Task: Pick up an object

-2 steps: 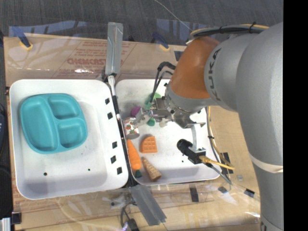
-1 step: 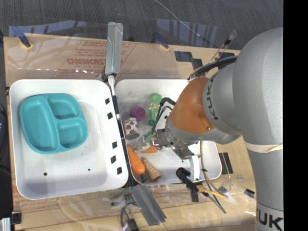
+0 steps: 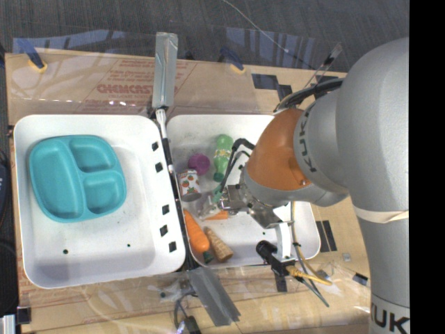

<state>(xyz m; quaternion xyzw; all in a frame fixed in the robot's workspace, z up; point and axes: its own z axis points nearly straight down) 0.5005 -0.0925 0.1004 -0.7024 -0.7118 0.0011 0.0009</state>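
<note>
With the gripper [image 3: 221, 202] lowered into the right bin [image 3: 306, 236] among closely packed toys, just above the orange carrot [image 3: 197, 236], a neighbouring piece could be nudged or caught instead, though the finger state cannot be told.

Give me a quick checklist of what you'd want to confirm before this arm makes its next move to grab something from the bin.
1. Objects to pick lie in the right white bin: ok; orange plastic carrot, purple round toy, green plastic bottle.
2. End effector is over that bin: ok, low among the toys.
3. Something is between its fingers: cannot tell, the wrist hides them.
4. Carrot lies apart from neighbours: not ok, a tan cone-shaped toy touches it.
5. Left white bin out of the way: ok, it holds a teal divided plate.
</note>
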